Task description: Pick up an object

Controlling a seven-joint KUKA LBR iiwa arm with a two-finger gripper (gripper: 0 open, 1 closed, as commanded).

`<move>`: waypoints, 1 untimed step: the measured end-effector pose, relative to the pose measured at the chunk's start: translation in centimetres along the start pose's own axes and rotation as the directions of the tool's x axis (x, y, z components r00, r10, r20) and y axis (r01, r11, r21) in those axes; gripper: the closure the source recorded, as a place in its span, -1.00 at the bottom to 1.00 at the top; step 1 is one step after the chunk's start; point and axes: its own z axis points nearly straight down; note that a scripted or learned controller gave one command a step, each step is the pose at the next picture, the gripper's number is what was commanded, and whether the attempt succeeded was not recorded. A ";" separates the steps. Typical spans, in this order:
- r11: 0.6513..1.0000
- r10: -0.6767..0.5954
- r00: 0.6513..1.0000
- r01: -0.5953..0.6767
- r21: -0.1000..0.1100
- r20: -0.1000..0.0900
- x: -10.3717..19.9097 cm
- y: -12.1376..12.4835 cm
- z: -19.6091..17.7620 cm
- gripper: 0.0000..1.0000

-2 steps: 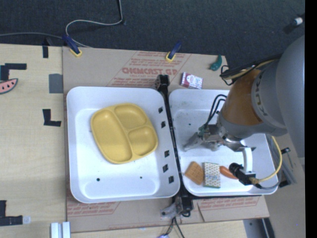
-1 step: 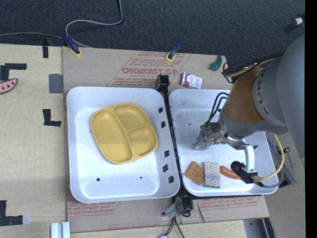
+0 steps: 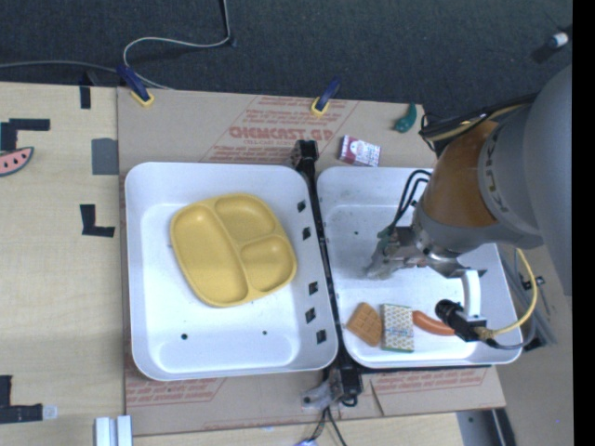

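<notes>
The arm reaches into the right bin from the right, and the pincer sits low over bare bin floor near the bin's middle. Whether it is spread or pressed together cannot be told from this angle, and nothing is visible within its grip.

The candidate objects lie along the near edge of the same bin: a tan waffle-like piece, a speckled block touching its right side, and an orange carrot-like piece just beside the block, partly covered by the arm's black fitting. The left bin holds a yellow divided plate, well apart from the pincer.

Judged step: approach, before any grasp. Recommended procedure:

1. Select one target. The waffle-like piece is the most exposed, with free floor on its left.
2. Raise the pincer clear of the floor before travelling toward the near edge, so that it does not drag.
3. Centre over the target and align so that the block is not caught as well.
4. Descend and close only once the target is straddled.

Risk: the objects are flat and crowded, near the bin wall; a shallow descent may close on nothing.
</notes>
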 end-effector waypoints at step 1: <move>1.000 0.000 1.000 0.000 0.000 0.000 0.0 0.0 0.0 -1.00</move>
